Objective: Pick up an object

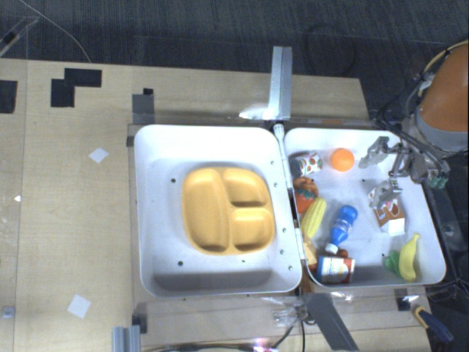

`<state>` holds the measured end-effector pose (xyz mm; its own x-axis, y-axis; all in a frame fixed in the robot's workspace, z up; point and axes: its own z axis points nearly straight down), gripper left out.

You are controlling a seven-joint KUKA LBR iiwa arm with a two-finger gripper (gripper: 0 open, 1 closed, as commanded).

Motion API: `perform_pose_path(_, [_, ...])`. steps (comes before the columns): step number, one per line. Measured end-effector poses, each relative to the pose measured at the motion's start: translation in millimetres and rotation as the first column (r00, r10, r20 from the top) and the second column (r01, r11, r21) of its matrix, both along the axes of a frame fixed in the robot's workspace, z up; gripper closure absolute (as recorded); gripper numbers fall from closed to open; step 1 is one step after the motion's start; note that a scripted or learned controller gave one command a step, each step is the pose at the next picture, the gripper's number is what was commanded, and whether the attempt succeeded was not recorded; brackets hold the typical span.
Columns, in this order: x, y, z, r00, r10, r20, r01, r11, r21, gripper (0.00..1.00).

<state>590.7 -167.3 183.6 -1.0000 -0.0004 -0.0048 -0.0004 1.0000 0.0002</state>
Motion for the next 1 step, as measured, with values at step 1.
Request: perform_pose_path(1, [-14.6,-38.1,-61.0,0.968,-0.249,-0.003,0.249,0.968,0.001,0.0])
